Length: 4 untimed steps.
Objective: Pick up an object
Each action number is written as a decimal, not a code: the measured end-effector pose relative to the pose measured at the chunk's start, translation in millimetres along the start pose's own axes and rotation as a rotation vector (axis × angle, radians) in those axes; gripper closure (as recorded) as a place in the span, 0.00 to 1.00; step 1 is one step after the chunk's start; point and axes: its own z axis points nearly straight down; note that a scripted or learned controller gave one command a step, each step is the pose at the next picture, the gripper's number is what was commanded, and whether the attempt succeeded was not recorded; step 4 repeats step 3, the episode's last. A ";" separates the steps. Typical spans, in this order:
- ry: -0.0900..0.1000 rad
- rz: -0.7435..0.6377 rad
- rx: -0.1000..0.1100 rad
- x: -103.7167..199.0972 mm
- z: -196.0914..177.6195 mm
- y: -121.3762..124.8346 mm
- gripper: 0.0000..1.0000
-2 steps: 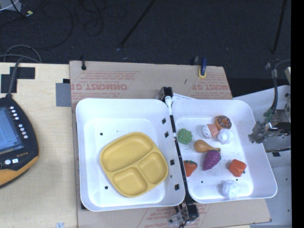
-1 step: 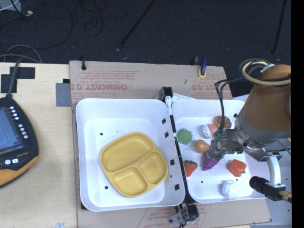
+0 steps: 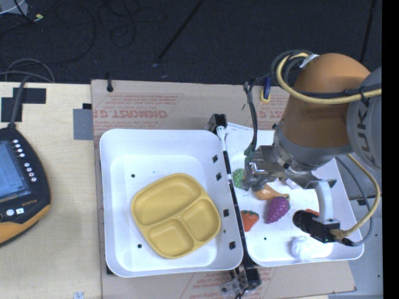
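Note:
My gripper (image 3: 254, 178) hangs low over the left part of the right bin (image 3: 340, 254), under the grey and orange wrist. Just left of it, touching or nearly touching, lies a small green toy vegetable (image 3: 239, 179). An orange piece (image 3: 272, 193) sits right below the gripper, with a purple bunch of grapes (image 3: 277, 209) in front of it. A red and orange toy (image 3: 249, 220) rests near the divider between the bins. Toward the front right corner of that bin sits a white lump (image 3: 303, 248). The arm hides much of the bin's back half.
The left bin (image 3: 118, 167) holds a yellow divided plate (image 3: 176, 215). A handheld control pendant (image 3: 19, 179) lies on the bench at far left. Cables trail over the dark floor behind the bench.

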 end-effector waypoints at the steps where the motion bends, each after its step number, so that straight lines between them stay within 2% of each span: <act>1: 0.000 0.003 -0.006 44.2 -86.2 -22.6 1.00; 2: -0.004 0.009 0.005 53.8 -57.2 -22.6 1.00; 3: -0.004 0.013 -0.005 3.9 -130.5 -22.6 1.00; 4: -0.004 0.013 -0.005 3.9 -130.5 -22.6 1.00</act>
